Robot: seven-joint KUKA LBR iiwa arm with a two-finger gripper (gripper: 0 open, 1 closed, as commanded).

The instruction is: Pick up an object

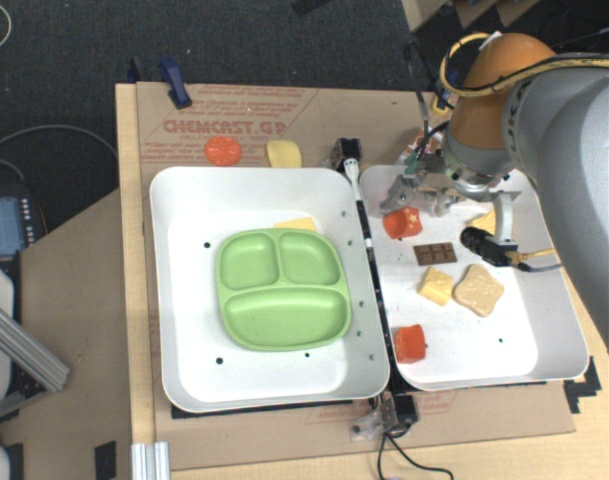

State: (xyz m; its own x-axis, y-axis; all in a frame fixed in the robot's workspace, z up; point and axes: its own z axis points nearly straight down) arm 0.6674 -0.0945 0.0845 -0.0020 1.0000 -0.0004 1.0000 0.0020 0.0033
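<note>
- Near red cube [410,342]: to the view's right of the plate [282,288], off its near corner, in the right bin [529,343]. It lies alone with bare floor on every side, so I judge it an easy second choice.
- Plate: green, three wells, flat in the middle of the left bin [179,218]. It covers most of that floor and looks too broad for a two-finger grasp.
- Cheese [436,287] and toast [478,291]: right of the plate, level with its middle, the cheese closer to it. They sit just beside each other, perhaps touching, which would crowd a grasp on either.
- Bar [434,254]: brown and flat, right of the plate, level with its far edge, just beyond the cheese.
- Far red cube [402,223]: right of the plate's far corner, just across the rim the bins share. It is likely the thing to be picked, since the arm is aimed at it.
- Gripper [412,206]: right of the plate's far corner, hanging close over the far red cube. Whether it stands wide or narrow I cannot tell. The cube is not seen clamped, so I judge the pick not yet made.
- Slice [296,224]: yellow, half hidden behind the plate's far edge.
- Disc [222,150] and lump [283,154]: beyond the plate on the cardboard [314,108], outside both bins, so probably out of play.
</note>
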